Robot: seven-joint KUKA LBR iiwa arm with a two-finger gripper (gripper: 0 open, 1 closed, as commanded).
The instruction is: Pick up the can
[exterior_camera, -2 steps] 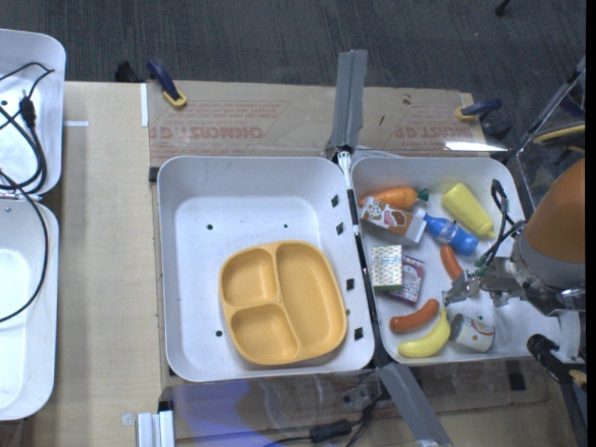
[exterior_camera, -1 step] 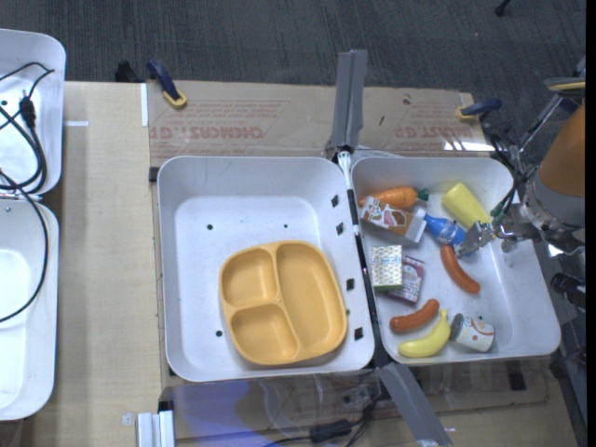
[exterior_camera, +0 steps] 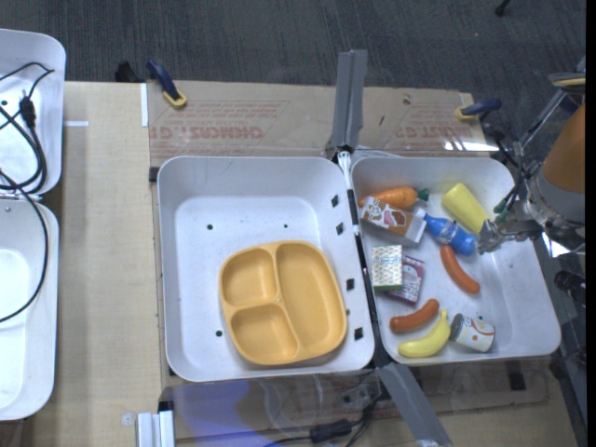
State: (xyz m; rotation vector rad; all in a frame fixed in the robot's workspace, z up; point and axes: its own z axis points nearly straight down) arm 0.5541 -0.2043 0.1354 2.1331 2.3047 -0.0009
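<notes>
**Arm at the right bin's edge, can lying in the near corner**

Dark carpet runs behind a pale wooden bench that carries two shallow white bins side by side, with a grey post rising between them at the far side. Taking the right bin (exterior_camera: 521, 338) as the landmark: the left bin (exterior_camera: 186, 250) touches it along the shared rim and holds a yellow divided plate (exterior_camera: 279, 301) with three compartments.

Inside the right bin, the can (exterior_camera: 475, 333) lies on its side in the near right corner, white with a printed label. Just to its left lies a yellow banana (exterior_camera: 426, 340), and just beyond the banana a red sausage (exterior_camera: 413, 317). A second sausage (exterior_camera: 459, 269) lies tilted toward the middle of the bin. Along the bin's left side sit a small green-and-white box (exterior_camera: 387, 267) and a dark pink packet (exterior_camera: 411, 279) beside it. At the far end are a carrot (exterior_camera: 399, 196), a red-and-white carton (exterior_camera: 385, 216), a blue bottle (exterior_camera: 449, 232) and a yellow block (exterior_camera: 463, 206).

The gripper (exterior_camera: 492, 238) hangs over the bin's right part, close to the blue bottle's end and well apart from the can. I cannot tell how it is set.
</notes>
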